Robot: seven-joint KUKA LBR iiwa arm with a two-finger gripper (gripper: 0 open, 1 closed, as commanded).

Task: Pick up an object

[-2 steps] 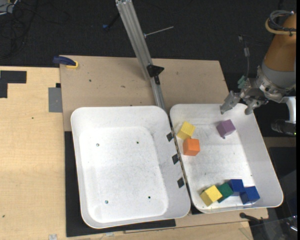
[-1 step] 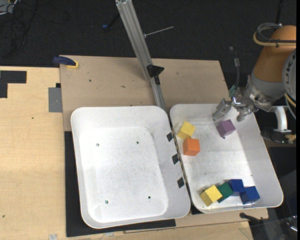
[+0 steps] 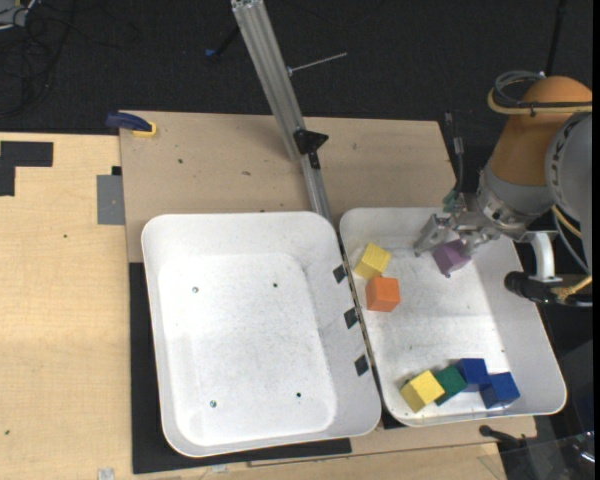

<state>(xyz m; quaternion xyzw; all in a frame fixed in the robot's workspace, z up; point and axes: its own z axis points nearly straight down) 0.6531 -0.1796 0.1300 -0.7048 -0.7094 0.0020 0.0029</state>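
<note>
The gripper (image 3: 448, 240) hung over the right bin (image 3: 525, 368) with its jaws clamped on a purple block (image 3: 450, 257), whose shallow-looking hold could let it slip.

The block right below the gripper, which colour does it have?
Purple; the camera view shows it just under the gripper in the right bin.

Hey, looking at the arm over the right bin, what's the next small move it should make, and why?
Probably a short, slow lift straight up. The gripper sits right at the purple block in the right bin, but the view can't confirm a grasp. Rising a little would show whether the block comes along, away from the yellow block and orange block.
</note>
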